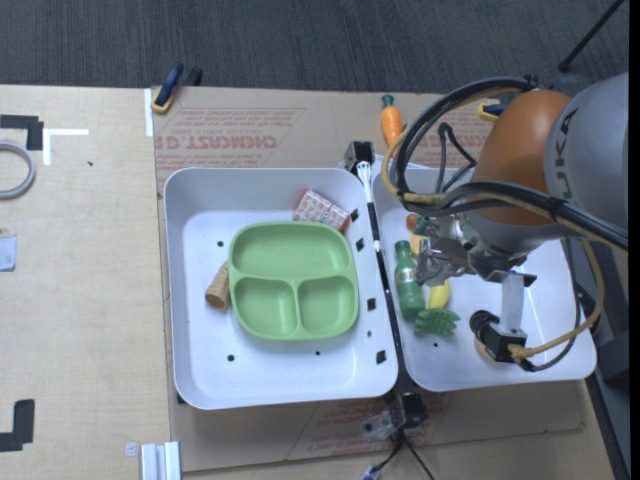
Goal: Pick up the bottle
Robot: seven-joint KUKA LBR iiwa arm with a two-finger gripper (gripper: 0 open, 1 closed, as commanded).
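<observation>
Cardboard [80, 298] covers the bench on the left side of the frame, with a grey ring [14, 171] at the far left edge and black tape marks [22, 128] near it. A blue-and-yellow clip [167, 88] lies at the top edge of the cardboard, left of centre.

Moving right, the left bin [190, 358] holds a green divided plate [295, 280] at its middle. A tan cork-like piece [219, 286] lies touching the plate's left edge, and a small printed packet [321, 209] sits just beyond the plate's upper right corner.

Above the seam between the bins, a toy carrot [390, 122] lies on the cardboard outside them.

In the right bin [560, 363], the green bottle [407, 277] lies close against the left wall, roughly lengthwise along it, cap toward the top of the frame. A yellow item [438, 293] rests just right of the bottle, and a spiky green toy [437, 320] lies just below both.

The gripper [437, 258] hangs over this cluster, directly right of the bottle and very near it, under the arm's orange band [525, 143] and looping black cables [440, 128]. How wide the claw stands cannot be told, since the wrist body hides its tips, and no object can be seen clamped in it. Whether it touches the bottle is also unclear.
</observation>
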